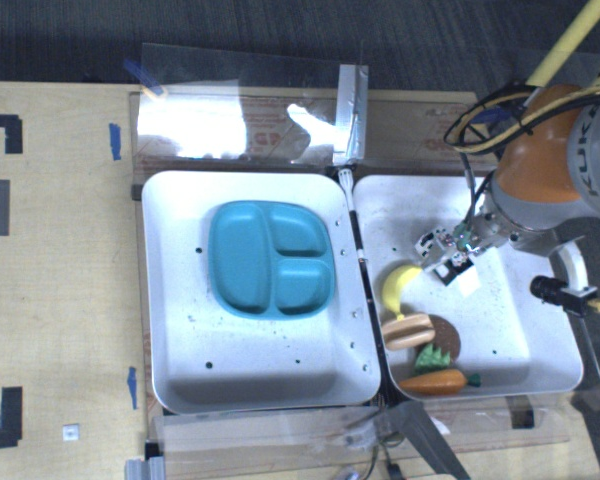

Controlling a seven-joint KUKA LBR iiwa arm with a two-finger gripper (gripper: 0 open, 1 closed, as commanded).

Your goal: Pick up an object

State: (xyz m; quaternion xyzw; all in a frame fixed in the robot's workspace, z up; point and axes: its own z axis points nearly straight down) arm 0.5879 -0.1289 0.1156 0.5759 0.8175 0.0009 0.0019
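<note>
Watch the pile in the right bin first: near its front edge the toy carrot lies at 6 o'clock of the brown disc, with the hot dog bun touching the disc's 9 o'clock side and the yellow banana just beside the bun at 12 o'clock. With 4 items packed this tight against the bin's left wall, you risk a descent that lands on 2 at once, or a finger that strikes the wall or wedges on the bun and pushes the banana aside instead of closing around it. That is my judgement.

The gripper sits at 2 o'clock of the banana, near it but apart, with nothing between its fingers. You cannot tell from this slant whether they are open or closed.

The arm comes in from 3 o'clock, wrist angled down toward the bin.

In the left bin, the blue divided tray lies well apart.
</note>
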